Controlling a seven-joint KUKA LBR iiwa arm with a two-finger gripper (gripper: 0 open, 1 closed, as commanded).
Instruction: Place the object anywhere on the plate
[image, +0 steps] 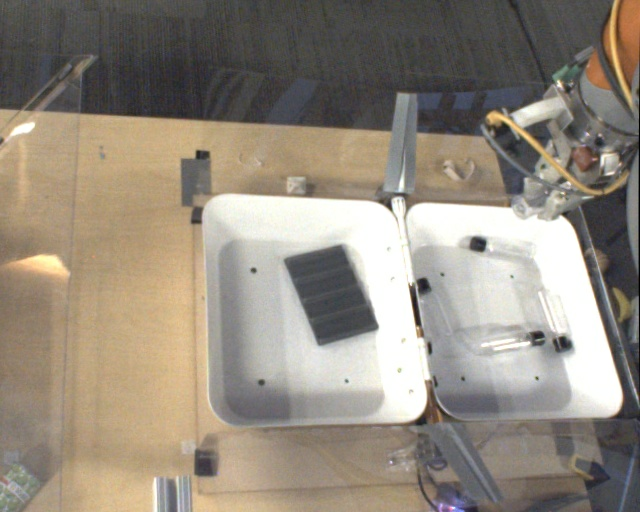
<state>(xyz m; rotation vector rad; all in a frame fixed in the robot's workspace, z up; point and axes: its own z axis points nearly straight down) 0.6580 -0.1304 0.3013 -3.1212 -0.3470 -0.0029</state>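
1. gripper (535, 205) at the end of the grey arm (600, 100) hangs over the top right corner of the right bin (590, 400), at its outer rim; whether its fingers are spread or pressed together cannot be told from this angle. nothing can be seen between them.
2. arm enters from the upper right corner, its orange band (598, 68) at the frame edge, wrist slanted down and to the left, with a yellow cable (535, 150) looping beside it.
3. wooden bench (100, 350) carries both bins side by side, their inner rims touching along a hinge-like seam under a grey upright bar (403, 140).
4. left bin (230, 390) holds the dark ridged plate (331, 294), a flat rectangular slab lying near the bin's middle, its long axis tilted, running from upper left to lower right.
5. right bin holds three clear tubes with black caps, well apart from the plate.
6. first tube (498, 244) lies near the bin's top, roughly level, black cap at its left end, closest to the gripper yet not touching it.
7. second tube (512, 342) lies lower in the bin, long axis almost level, cap pointing right.
8. third tube (553, 318) sits just beside it, long axis running up and down the view, cap at its lower end; the two capped ends lie near each other.
9. small pale block (295, 185) rests on the bench above the left bin.
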